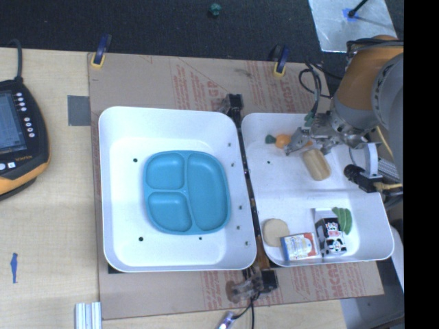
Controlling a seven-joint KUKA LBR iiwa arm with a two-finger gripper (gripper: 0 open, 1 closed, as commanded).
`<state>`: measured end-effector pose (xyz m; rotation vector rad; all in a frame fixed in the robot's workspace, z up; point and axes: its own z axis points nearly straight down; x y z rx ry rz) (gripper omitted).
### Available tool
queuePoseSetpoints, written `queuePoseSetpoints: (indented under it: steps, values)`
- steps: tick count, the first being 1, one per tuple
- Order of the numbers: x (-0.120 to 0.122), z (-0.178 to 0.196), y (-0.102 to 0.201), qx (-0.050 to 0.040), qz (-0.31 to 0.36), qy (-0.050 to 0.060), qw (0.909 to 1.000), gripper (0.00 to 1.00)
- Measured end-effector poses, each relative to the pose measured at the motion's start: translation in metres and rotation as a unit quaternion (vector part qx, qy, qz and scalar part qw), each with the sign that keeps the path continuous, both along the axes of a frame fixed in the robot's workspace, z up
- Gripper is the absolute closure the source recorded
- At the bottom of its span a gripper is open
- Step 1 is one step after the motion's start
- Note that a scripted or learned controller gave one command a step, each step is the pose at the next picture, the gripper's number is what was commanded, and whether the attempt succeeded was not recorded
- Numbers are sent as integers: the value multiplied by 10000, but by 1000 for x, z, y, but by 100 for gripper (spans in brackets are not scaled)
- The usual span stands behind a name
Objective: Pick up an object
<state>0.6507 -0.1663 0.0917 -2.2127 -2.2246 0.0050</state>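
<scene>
1. Over the right bin (384,249), toward its 12 o'clock end, the gripper (310,141) hangs low at the end of the arm (363,81), which enters from 3 o'clock. I cannot tell how the gripper is set; the metal parts blur together there.
2. Just at the gripper's 5 o'clock lies a tan cylinder-shaped piece (316,164), close beneath it, probably the thing being gone after. Nothing can be seen clamped, so I judge the pick not yet made.
3. At the gripper's 9 o'clock, a small orange piece (282,141) with a bit of green beside it sits near the bin's far wall, close enough to be nudged by a descent.
4. Along the bin's 6 o'clock edge the other candidates cluster: a round tan disc (275,230), a small printed box (299,246), a black-and-white carton (330,233) and a green piece (342,219) touching it. Packed this tightly, they leave little room for a clean grasp.
5. The left bin (113,184) holds a blue divided plate (186,191), well apart from the work.
6. On the tabletop (48,252) at 9 o'clock rests a teach pendant (17,136), clear of the arm.
</scene>
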Motion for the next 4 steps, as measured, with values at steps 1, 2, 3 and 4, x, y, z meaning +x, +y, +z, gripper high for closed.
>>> queuePoseSetpoints:
  steps: [1,2,3,4]
  values:
    - [6,59,-24,-4,-12,-21,10000,0]
    - [-30,0,-21,-5,-3,-3,10000,0]
    - [6,0,-45,-2,1,-14,10000,0]
    - [-35,0,-6,-5,0,-5,10000,0]
